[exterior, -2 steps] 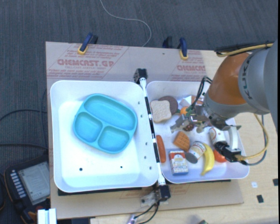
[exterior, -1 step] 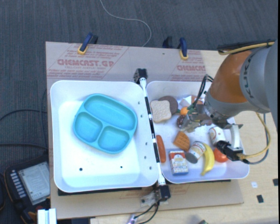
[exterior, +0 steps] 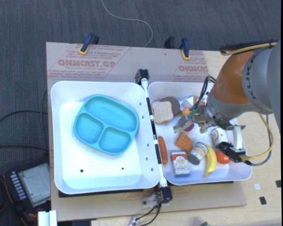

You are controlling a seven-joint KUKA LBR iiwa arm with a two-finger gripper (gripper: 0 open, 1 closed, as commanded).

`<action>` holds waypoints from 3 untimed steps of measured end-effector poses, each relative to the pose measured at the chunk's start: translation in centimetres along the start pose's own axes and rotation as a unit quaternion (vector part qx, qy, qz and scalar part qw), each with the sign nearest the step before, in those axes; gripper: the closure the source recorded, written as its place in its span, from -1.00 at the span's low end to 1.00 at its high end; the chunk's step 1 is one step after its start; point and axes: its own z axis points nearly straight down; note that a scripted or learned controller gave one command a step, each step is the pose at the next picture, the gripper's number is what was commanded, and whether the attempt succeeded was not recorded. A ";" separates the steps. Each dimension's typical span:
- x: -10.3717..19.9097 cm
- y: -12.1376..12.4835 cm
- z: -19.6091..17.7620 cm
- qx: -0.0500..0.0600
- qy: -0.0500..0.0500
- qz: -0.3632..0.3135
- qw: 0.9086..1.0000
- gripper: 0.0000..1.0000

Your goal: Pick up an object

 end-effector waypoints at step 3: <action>10.0 -6.3 -5.7 -0.002 0.000 -0.001 1.000 1.00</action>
